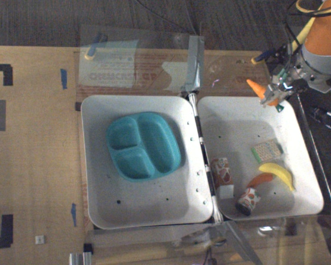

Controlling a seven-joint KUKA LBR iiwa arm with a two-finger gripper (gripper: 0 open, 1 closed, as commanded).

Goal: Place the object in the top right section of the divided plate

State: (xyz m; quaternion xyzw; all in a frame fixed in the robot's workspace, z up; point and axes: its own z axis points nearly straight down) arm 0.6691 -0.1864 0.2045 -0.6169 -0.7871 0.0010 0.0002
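one orange carrot [256, 87] between the hand's [273, 95] fingers.

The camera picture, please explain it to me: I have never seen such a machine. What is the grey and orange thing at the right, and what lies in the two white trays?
The picture is taken from one camera fixed above a bench, looking down at a slant. The grey and orange thing is a robot arm reaching in from the right. At its end is a gripper, a two-finger hand, hanging over the far corner of the right tray. An orange carrot sits at its fingers; whether it is truly gripped is hard to tell. The left tray holds a teal divided plate with three sections. The right tray holds a banana, an orange piece, a small pale block and two patterned cups lying near the front.
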